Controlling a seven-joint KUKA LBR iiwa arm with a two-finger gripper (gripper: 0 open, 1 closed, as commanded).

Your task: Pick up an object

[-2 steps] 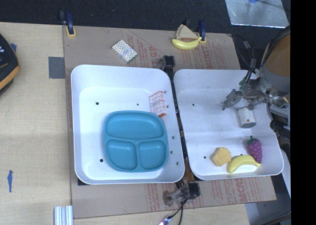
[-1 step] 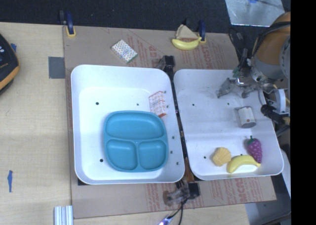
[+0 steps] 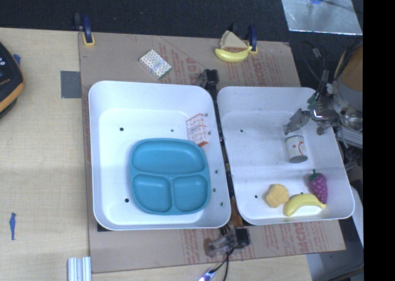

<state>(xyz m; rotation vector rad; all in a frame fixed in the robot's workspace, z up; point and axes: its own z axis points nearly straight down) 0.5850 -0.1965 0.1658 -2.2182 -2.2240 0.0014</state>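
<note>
We are hovering our gripper (image 3: 307, 126), fingers apart and holding nothing, just above the small white cylindrical can (image 3: 297, 148); grasping remains undone.

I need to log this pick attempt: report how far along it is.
Done: the claw has reached the right bin, above the small can. In hand: nothing visibly held; the can stands on the bin floor. Left: grasp and lift it, or the banana, grapes or yellow piece.
</note>
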